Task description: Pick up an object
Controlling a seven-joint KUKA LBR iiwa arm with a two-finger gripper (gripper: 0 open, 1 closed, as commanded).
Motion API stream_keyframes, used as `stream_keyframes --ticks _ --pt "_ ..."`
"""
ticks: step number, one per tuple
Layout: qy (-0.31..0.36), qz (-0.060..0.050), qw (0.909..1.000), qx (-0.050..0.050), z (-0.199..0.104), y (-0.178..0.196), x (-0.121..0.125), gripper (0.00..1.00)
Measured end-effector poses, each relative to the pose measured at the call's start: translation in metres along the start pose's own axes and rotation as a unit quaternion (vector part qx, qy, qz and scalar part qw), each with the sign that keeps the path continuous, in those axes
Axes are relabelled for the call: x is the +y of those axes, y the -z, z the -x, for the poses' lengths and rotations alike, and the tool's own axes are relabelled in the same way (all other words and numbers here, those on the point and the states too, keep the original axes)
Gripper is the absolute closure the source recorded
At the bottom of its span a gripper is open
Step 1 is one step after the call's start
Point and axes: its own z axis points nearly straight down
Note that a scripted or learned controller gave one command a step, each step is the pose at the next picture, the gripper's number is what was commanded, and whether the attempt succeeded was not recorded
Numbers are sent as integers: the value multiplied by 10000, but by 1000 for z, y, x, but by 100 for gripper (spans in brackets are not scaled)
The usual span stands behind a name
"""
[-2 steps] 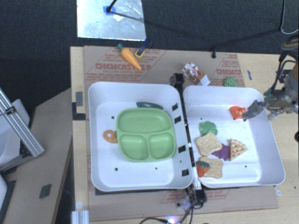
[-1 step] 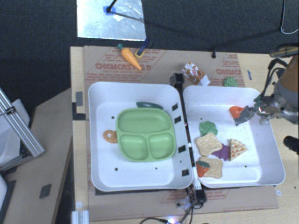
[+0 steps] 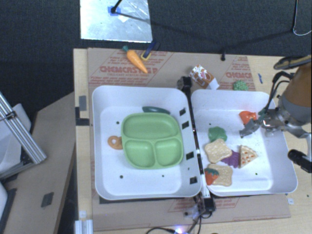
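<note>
Beside the orange toy, flat and bright, the tool hovers, grip state unclear.

Cardboard-covered bench with two white bins, toy carrot, small carton.

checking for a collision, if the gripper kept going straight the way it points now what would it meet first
The gripper points left and slightly down over the right bin. Going straight on, it would probably meet the green toy first, though depth is unclear from this one view.
</note>
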Motion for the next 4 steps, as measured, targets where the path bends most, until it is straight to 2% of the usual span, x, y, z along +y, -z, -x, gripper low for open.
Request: stream_keyframes --ticks 1,2,3,4 --pt "1 -9 10000 4 -5 -62 0 0" --pt "1 -2 10000 2 -6 -86 1 0" --pt "2 19 10000 -5 -5 -74 2 100" --pt "-10 36 10000 -15 5 -16 1 100"
